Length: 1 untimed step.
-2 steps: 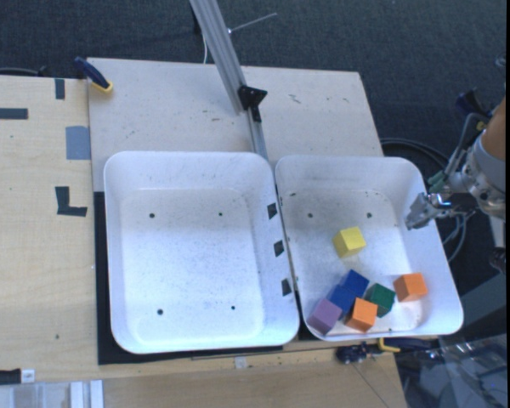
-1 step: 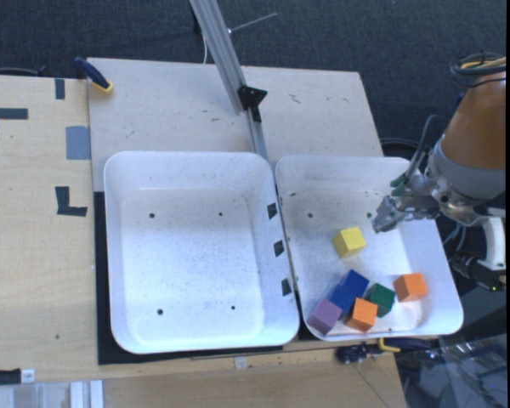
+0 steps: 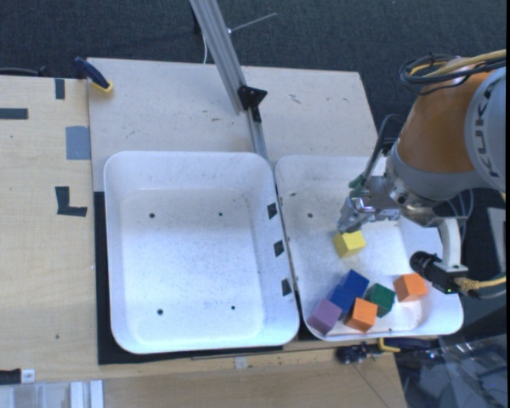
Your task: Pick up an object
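Yellow block (image 3: 350,243) just below end effector (image 3: 354,220)

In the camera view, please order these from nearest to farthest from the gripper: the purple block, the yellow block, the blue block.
Measured from the gripper:
1. Yellow block, right beneath it in the right bin.
2. Blue block, lower in that bin.
3. Purple block, at the bin's bottom-left corner.

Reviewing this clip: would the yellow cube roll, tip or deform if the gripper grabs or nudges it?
The yellow cube looks flat-faced, so it should slide, not roll. Small and blocky, it is probably light and stiff. It sits apart from the other blocks, so a nudge likely moves it alone.
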Available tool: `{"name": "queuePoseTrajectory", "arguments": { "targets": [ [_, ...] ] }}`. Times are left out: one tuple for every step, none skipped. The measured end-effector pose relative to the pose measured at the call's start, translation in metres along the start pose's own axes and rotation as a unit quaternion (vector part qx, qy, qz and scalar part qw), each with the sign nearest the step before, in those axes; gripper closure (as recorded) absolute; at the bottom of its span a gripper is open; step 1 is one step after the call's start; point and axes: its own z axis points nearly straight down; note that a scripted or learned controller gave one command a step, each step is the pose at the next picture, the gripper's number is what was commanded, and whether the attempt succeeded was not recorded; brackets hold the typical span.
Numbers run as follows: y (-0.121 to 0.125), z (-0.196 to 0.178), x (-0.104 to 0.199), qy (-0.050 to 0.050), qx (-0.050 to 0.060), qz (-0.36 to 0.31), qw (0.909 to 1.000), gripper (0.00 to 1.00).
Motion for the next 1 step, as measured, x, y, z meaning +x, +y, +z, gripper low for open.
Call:
{"name": "queuePoseTrajectory", "arguments": {
  "targets": [
    [0.0078, -0.0063, 0.0491, 0.000, 0.000, 0.000, 1.0000, 1.00]
  ]
}}
